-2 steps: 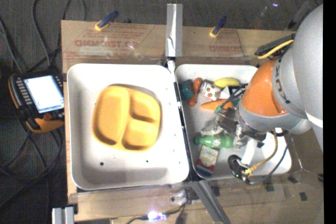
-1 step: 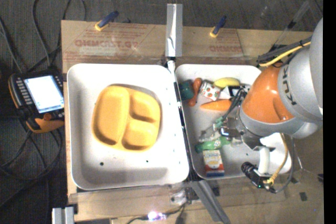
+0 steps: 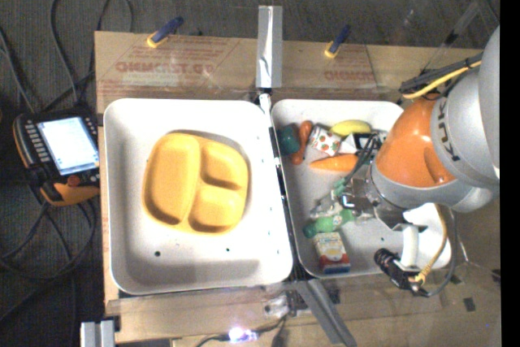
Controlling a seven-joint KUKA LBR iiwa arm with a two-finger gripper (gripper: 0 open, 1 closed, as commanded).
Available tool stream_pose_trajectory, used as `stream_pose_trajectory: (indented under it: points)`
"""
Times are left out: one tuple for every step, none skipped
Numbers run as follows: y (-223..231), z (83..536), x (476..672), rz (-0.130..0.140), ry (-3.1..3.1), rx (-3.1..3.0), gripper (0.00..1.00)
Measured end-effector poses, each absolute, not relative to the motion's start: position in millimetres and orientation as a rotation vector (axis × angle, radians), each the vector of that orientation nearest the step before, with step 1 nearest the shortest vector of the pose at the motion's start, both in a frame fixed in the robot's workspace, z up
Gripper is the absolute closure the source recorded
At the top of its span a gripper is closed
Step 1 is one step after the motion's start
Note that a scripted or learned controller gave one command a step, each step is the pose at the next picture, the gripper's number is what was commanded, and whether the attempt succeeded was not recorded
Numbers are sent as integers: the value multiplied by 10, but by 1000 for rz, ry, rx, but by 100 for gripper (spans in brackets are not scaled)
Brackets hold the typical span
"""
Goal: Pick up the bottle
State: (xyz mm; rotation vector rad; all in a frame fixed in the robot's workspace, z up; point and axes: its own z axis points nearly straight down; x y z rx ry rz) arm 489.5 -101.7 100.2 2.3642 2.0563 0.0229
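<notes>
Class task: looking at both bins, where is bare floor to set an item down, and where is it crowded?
Free: the left white bin floor around the yellow divided tray, widest along its near edge. Crowded: the right white bin, where toys cluster under the tool.

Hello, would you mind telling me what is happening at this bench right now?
A grey and orange robot arm reaches from the right into the right bin, its gripper low among the toys, right by the green bottle. Nothing is visibly held. A carrot, a banana and a small carton lie nearby. The left bin holds a yellow divided tray.
</notes>
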Motion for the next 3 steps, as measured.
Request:
stream_pose_trajectory:
  points:
    - [-467,1823,4825,-8,1906,2501,100]
    - [-106,1825,5647,-10,1863,2529,100]
    - [497,2529,5253,-9,1919,2487,100]
